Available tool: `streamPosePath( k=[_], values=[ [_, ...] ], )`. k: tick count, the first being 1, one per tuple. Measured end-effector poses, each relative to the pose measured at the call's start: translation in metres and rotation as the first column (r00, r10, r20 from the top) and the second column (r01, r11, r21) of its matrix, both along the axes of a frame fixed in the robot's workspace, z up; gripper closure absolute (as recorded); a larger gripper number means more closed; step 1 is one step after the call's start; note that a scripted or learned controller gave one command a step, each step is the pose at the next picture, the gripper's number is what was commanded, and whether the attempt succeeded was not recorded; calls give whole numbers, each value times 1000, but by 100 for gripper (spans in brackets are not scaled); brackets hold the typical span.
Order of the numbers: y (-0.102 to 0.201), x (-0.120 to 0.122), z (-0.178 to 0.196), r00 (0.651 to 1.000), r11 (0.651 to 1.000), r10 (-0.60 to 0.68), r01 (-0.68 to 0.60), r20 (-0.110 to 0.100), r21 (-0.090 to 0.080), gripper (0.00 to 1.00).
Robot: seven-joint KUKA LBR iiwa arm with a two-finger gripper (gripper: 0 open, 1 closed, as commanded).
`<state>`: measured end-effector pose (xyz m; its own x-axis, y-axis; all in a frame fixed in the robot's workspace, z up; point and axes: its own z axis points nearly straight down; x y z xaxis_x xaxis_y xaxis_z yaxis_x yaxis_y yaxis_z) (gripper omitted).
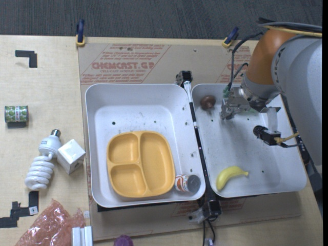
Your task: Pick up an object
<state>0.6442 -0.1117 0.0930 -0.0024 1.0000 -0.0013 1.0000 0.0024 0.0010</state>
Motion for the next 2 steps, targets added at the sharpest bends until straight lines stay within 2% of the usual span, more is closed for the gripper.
streamPosePath(
  k=[1,2],
  values=[
    [-25,-81,-1,1000,1000,-4,4,-1,1,0],
    [-16,-136,-1,1000,1000,-4,4,-1,1,0]
  ],
)
